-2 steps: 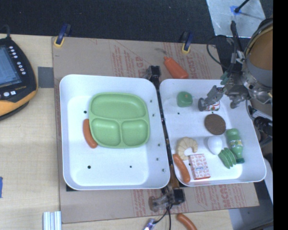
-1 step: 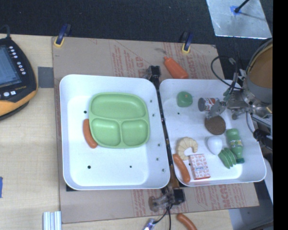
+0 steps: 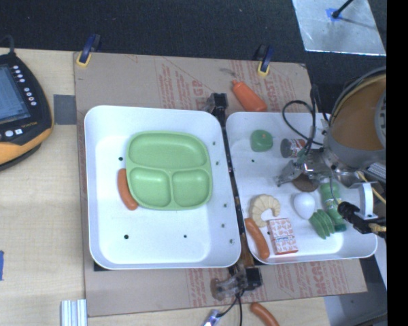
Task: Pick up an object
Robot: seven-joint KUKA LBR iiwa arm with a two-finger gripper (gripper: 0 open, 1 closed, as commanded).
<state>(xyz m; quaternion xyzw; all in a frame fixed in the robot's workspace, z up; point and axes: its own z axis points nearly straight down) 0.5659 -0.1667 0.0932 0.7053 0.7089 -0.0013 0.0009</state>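
Our gripper (image 3: 296, 174) hangs low over the right bin (image 3: 248, 129), toward its three o'clock side; we cannot tell its grip state. Going by size, we see the left bin (image 3: 102, 236) holding a green divided plate (image 3: 168, 169), with a sausage (image 3: 127, 189) touching its nine o'clock edge. In the right bin lie a second sausage (image 3: 256, 239) at seven o'clock, a red-and-white carton (image 3: 282, 236) beside it, a croissant (image 3: 264, 206), a green toy (image 3: 323, 221), a white egg (image 3: 304, 204) and a green disc (image 3: 261, 140) at eleven o'clock.
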